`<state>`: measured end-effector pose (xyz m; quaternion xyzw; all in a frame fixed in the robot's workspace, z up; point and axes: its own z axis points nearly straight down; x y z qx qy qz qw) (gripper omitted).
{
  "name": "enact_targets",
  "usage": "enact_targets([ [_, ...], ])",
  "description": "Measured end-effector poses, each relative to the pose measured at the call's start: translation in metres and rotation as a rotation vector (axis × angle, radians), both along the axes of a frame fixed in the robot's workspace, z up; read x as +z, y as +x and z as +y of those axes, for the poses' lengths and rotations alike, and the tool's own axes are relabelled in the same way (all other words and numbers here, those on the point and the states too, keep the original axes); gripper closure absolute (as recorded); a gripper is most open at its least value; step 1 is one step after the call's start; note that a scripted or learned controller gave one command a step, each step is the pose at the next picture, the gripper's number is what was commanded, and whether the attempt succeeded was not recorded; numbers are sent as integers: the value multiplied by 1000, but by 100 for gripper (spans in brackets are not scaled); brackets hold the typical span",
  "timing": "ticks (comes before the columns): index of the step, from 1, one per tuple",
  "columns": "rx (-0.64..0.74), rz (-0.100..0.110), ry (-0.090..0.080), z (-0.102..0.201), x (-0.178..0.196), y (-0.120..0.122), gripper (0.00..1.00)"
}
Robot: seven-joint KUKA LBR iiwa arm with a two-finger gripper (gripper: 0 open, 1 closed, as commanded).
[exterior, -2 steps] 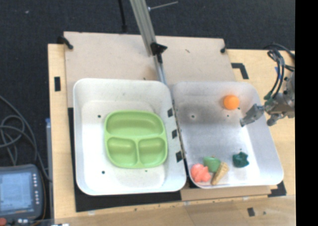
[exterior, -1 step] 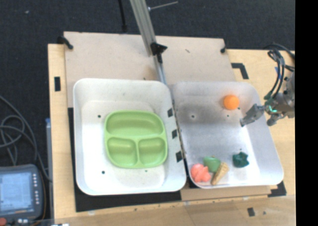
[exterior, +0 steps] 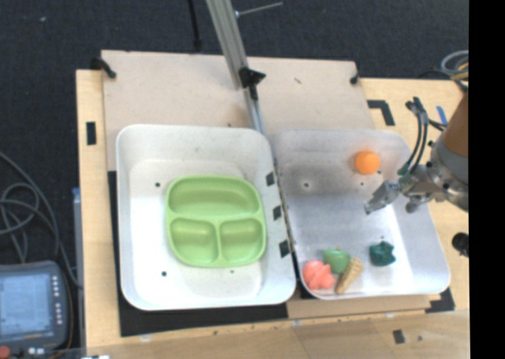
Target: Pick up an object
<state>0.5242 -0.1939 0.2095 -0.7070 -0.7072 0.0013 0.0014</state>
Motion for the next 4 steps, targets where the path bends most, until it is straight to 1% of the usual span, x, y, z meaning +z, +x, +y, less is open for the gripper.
enact_targets([
  [1, -1, 0, -1, -10, -57, 2, 0],
  [2, -1, -1, -1, -11, -110, 1, 0],
  [3, -7, -9, -3, -13, -95, 3, 100],
  [4, 3, -13, -4, -14, -31, 4, 100],
])
